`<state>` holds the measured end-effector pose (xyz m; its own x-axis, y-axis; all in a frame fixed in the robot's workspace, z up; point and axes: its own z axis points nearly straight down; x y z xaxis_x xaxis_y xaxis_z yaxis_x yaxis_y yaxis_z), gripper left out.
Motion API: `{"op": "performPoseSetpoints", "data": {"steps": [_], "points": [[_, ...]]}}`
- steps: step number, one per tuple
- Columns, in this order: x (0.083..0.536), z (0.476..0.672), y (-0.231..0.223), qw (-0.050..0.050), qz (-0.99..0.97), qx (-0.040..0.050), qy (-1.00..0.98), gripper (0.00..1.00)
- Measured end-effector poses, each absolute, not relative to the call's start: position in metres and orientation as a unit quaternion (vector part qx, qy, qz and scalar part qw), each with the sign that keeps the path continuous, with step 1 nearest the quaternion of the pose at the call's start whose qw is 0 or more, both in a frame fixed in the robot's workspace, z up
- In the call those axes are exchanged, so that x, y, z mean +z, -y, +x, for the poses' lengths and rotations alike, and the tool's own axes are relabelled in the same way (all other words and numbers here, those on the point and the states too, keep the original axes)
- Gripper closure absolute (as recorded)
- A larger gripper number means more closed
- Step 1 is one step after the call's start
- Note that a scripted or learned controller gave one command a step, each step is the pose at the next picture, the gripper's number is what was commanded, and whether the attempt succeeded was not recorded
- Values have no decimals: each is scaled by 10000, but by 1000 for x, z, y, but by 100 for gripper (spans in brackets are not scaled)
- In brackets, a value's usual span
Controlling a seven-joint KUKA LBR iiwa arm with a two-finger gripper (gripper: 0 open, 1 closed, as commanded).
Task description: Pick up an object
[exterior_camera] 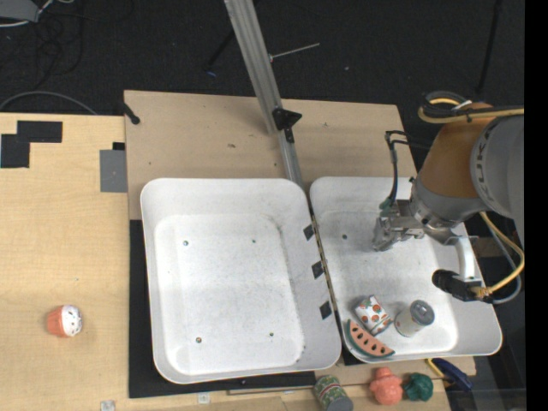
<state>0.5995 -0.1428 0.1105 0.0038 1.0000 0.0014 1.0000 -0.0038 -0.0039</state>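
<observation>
My gripper (387, 235) hangs over the upper middle of the right bin (360, 199), well above its floor, with nothing visible between its fingers. Near the bin's front edge lie a red-and-white patterned object (372, 313), a grey cylindrical object (416, 317) and a watermelon-slice toy (370, 340). All three sit well in front of the gripper, apart from it.
The left bin (224, 276) lies beside the right one. Outside the bins, a small green can (328, 391), a pink toy (385, 386) and a green toy (419, 387) rest at the bench front. A red-and-white ball (64, 321) sits far left. A metal rail (261, 75) slants behind the bins.
</observation>
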Motion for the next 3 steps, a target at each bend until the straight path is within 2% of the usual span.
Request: {"op": "performPoseSetpoints", "data": {"steps": [3], "points": [[263, 591, 155, -17, -7071, -9, 7071, 100]]}}
